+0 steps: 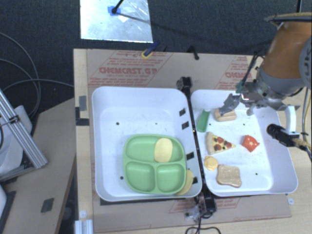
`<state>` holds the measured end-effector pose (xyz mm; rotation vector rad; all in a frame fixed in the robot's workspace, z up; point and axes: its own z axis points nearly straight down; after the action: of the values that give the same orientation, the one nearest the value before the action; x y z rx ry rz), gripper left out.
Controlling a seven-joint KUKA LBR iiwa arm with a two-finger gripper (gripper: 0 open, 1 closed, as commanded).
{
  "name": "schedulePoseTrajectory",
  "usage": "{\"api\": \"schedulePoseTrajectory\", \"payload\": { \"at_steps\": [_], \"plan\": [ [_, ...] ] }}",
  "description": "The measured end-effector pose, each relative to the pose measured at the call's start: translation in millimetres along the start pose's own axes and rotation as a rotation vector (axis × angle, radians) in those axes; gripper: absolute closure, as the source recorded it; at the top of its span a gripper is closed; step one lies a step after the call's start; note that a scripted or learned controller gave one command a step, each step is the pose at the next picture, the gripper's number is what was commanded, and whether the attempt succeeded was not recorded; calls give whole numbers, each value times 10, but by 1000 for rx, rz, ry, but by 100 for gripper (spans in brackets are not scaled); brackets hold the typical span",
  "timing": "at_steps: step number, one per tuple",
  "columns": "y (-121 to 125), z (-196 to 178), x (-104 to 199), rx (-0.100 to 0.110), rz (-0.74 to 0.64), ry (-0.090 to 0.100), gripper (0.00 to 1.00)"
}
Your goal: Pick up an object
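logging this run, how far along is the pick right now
Done: the claw has reached the right bin and sits low over the tan food piece near its far edge. In hand: nothing visibly lifted; that piece looks to rest on the bin floor. Left: grasp and raise it. The pizza slice and toast lie untouched.

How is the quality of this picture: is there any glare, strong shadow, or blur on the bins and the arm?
In the camera view, lighting is even and shadows are soft; the shiny sheet above the bench shows bright glare; the arm at the right looks soft and slightly blurred, while the green tray and pizza slice in the white bins are fairly sharp.
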<state>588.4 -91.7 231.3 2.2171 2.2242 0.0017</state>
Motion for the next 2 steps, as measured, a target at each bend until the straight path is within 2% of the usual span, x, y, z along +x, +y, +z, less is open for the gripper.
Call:
{"api": "schedulePoseTrajectory", "payload": {
  "at_steps": [1, 2],
  "plan": [
    [-498, 421, -9, 5, 3, 1, 0],
    [-1023, 475, 404, 5, -2, 3, 0]
  ]
}}
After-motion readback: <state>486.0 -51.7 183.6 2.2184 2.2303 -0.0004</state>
